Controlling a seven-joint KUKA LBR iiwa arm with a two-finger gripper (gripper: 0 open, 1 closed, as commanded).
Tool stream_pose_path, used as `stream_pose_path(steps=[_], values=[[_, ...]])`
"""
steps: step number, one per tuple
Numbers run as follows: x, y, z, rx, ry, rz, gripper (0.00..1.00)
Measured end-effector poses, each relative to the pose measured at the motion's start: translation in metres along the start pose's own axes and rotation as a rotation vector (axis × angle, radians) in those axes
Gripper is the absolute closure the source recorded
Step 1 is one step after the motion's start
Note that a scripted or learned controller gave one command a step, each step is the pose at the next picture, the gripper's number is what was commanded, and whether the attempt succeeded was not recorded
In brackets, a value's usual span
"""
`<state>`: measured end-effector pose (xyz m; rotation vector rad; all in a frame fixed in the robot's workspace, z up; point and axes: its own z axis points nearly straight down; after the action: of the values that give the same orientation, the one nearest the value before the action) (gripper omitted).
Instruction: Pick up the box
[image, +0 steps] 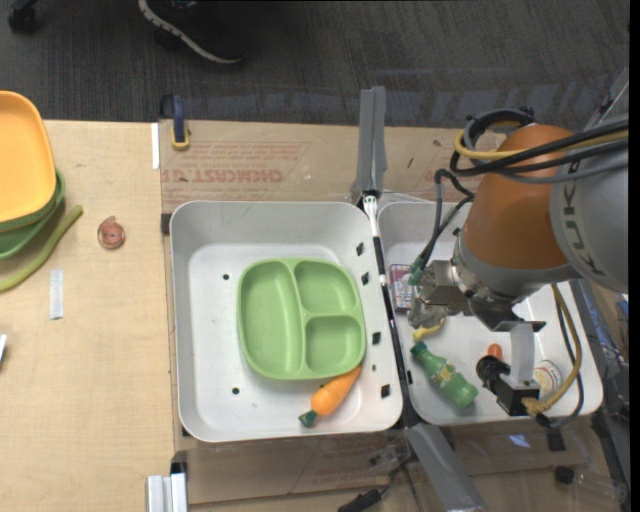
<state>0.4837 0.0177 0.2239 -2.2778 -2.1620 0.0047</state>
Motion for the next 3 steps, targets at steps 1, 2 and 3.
stream_pose_path(steps=[1,2,3], values=[[0.019,0.079,-0.048,-0.001,-0.001,-0.226,1.00],[0.073,0.069,-0.003,0.002,-0.001,-0.392,1.00],[0.001,0.041,-0.018,-0.001,0.000,-0.581,1.00]])
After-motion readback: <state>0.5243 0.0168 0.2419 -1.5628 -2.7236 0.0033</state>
